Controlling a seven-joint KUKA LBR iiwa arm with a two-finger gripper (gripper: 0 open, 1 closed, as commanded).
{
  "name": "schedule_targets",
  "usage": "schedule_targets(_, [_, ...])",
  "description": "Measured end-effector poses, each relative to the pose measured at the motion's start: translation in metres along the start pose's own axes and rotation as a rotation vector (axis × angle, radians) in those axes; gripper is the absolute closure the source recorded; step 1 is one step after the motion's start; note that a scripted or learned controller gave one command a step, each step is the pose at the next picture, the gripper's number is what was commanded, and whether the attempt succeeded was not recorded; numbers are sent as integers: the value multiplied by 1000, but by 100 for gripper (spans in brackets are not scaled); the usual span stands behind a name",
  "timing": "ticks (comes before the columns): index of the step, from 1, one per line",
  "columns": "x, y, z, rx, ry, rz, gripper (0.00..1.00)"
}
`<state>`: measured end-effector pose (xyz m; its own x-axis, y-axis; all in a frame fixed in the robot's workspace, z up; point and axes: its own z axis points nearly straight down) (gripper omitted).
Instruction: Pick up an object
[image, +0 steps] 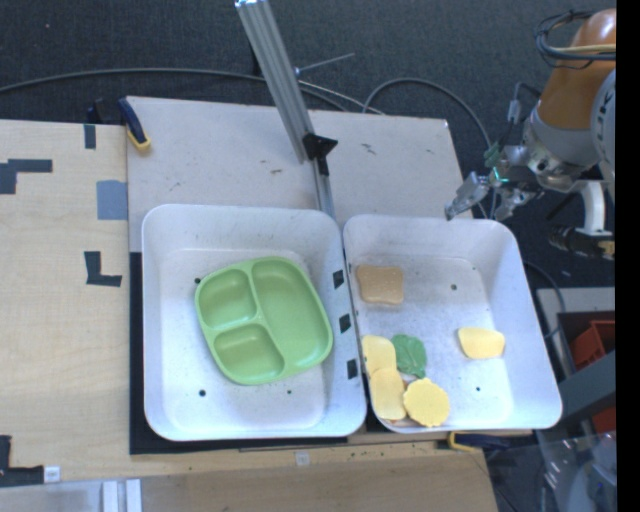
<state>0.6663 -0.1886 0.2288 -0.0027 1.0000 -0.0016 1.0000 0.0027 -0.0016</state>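
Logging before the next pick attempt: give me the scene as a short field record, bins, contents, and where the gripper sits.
left bin: holds a green divided tray, lying flat
right bin: holds food-like pieces
tan square piece: near the bin's upper left, alone
lone yellow piece: right of centre, apart from the rest
cluster: three yellow pieces and a green leaf-shaped piece, bunched at the lower left
gripper: above the right bin's far right corner, nothing seen between its fingers
pick status: no object lifted yet
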Motion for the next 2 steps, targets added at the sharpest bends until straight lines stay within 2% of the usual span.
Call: schedule_targets(2, [1, -15, 95, 5, 2, 0, 0])
